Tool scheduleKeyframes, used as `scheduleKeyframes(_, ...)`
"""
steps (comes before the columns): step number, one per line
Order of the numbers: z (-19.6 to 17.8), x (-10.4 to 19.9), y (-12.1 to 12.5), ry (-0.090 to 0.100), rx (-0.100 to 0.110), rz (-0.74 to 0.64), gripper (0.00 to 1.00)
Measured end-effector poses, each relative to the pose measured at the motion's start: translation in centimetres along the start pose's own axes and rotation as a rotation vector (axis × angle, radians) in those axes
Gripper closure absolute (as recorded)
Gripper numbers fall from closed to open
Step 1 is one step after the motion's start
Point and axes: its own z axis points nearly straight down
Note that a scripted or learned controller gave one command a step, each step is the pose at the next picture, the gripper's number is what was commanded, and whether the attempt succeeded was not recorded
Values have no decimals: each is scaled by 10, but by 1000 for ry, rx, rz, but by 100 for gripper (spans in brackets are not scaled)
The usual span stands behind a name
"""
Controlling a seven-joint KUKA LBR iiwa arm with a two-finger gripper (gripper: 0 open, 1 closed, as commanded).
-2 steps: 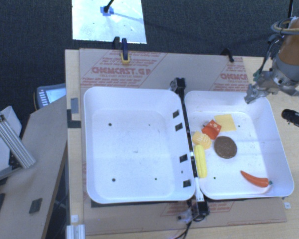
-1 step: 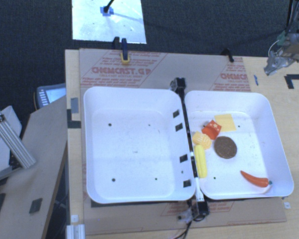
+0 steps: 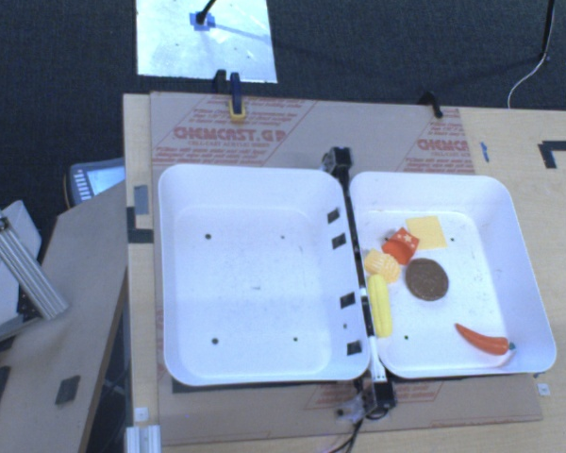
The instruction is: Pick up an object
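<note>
The right bin (image 3: 509,225) holds several toy food pieces. A yellow cheese square (image 3: 426,232) lies toward the back. A small red and orange piece (image 3: 401,245) sits just left of it. Below that is a pale orange lumpy piece (image 3: 381,265), and a yellow corn cob (image 3: 381,305) lies along the bin's left wall. A brown round patty (image 3: 426,279) rests in the middle. A red chili pepper (image 3: 483,340) lies near the front right corner.
The left bin (image 3: 179,347) stands beside the right one, with black clips (image 3: 340,242) along the shared wall. Both rest on a cardboard sheet (image 3: 292,130) on the wooden bench. A metal plate (image 3: 206,25) lies on the dark floor behind.
</note>
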Motion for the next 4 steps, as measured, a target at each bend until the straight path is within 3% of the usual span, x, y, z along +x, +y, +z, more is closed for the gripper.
scheduleKeyframes(1, -56, 1, -1, 5, 12, -1, 100)
scheduleKeyframes(4, -52, 1, 1, 7, 18, -1, 100)
